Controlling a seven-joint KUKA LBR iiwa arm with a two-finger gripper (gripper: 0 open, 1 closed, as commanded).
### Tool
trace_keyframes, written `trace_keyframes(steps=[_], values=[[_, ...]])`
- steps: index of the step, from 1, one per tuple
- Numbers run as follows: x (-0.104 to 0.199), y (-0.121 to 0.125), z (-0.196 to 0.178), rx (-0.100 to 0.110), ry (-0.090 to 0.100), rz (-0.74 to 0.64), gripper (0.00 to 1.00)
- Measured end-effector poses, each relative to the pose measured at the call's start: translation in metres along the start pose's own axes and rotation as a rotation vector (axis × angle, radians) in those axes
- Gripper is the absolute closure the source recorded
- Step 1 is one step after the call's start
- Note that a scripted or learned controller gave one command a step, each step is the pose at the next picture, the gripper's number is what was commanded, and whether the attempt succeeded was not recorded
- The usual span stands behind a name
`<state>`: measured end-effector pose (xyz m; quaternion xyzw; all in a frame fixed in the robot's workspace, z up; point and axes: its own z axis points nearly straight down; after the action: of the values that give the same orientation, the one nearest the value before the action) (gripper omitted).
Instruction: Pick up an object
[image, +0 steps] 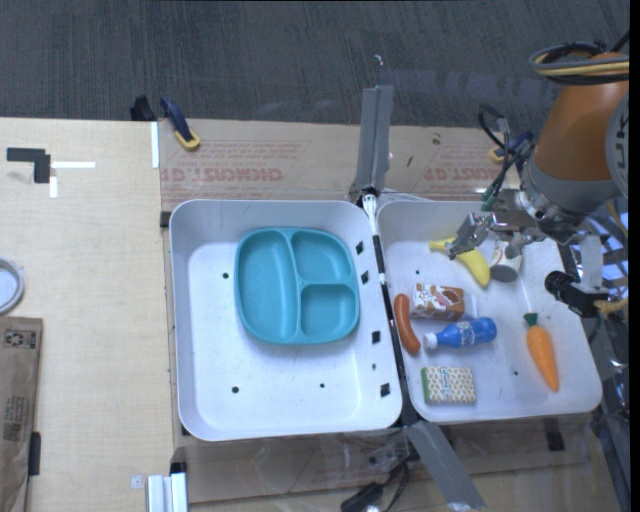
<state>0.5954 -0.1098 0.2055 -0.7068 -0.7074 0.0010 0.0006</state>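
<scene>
1. Banana (470, 262) lay near the back of the right bin (575, 400), its yellow body slanting from upper left to lower right, just under the gripper (492, 238).
2. The gripper hung over the back of that bin, at the end of the arm (585, 120) reaching in from the right; its metal parts sat just above and beside the banana.
3. Whether its fingers were spread or pressed together could not be told from this angle, and nothing could be seen clearly pinched between them.
4. A sausage (406, 323) lay along the left side of the right bin, close to the wall shared with the left bin.
5. A small brown and white carton (440, 300) lay just right of the sausage's upper end, below the banana.
6. A blue bottle (462, 334) with a white cap lay on its side below the carton, cap pointing left towards the sausage.
7. A speckled sponge (448, 385) sat near the front of the bin, below the bottle.
8. A carrot (541, 352) lay on the right side, green top towards the back, well apart from the bottle.
9. The left bin (200, 390) held a teal plate (297, 285) with three compartments, resting flat near its middle.
</scene>
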Motion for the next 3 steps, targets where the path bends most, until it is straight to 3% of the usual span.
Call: trace_keyframes(steps=[1,2,3], values=[[-0.02,0.007,0.111,-0.008,-0.002,-0.079,0.0],[-0.012,-0.06,0.094,-0.002,0.0,-0.199,0.0],[-0.014,-0.091,0.114,-0.001,0.001,-0.225,0.0]])
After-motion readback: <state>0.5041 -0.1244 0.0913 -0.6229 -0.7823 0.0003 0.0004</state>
